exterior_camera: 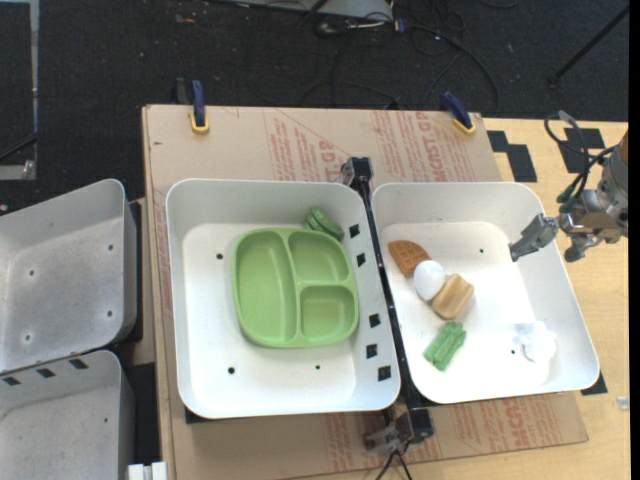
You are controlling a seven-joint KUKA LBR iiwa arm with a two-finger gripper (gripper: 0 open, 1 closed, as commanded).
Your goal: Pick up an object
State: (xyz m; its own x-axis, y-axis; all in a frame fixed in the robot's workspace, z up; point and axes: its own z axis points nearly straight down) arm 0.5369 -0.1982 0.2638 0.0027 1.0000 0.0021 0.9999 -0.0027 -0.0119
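Gripper [553,236] at right edge, fingers spread and empty, arm cropped by the frame; green block [445,347], lower centre of right bin [487,196], long axis running lower-left to upper-right.

Green divided plate [296,287] in a white bin [200,368].

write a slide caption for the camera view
Gripper at the right bin's edge; green tray in the left bin.
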